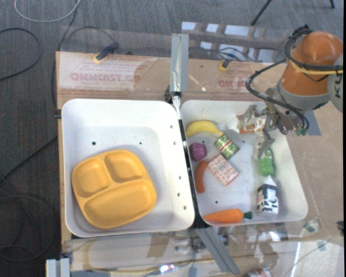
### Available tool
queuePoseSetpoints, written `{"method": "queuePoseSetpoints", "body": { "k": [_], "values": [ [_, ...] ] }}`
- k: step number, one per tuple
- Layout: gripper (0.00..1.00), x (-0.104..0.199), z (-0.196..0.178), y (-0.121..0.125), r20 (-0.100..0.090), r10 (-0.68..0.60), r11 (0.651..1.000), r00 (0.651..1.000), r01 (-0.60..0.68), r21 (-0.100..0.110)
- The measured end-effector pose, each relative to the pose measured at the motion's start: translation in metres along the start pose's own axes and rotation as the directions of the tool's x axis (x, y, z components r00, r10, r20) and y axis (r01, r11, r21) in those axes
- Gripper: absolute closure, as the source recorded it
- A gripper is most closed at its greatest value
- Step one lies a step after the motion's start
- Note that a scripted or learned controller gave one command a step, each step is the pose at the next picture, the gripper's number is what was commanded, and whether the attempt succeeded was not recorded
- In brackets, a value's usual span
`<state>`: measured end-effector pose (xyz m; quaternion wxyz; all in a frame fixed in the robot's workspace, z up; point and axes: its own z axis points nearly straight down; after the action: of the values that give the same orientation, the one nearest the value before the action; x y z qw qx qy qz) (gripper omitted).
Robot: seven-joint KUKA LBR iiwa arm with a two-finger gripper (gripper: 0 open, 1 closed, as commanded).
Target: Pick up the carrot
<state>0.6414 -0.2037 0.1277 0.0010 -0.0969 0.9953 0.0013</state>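
Carrot lies flat along the near wall of the right bin, green stem pointing right toward a small milk carton. Above it you will find a red sausage, a patterned red box, a purple piece, a green can, a banana and a green bottle. The left bin holds a yellow divided tray. The pincer hangs over the right bin's far right corner, well apart from the carrot; you cannot tell its opening.
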Motion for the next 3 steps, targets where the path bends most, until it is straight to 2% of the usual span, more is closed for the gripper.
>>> {"method": "queuePoseSetpoints", "body": {
  "k": [1, 2, 3],
  "values": [
    [0.00, -0.026, 0.007, -0.007, 0.008, -0.165, 0.986, 0.986, 0.165, 0.000],
    [0.00, -0.033, 0.013, -0.018, 0.006, -0.543, 0.840, 0.840, 0.543, -0.010],
    [0.00, -0.028, -0.006, -0.005, 0.004, -0.704, 0.710, 0.710, 0.704, 0.002]
  ]
}}
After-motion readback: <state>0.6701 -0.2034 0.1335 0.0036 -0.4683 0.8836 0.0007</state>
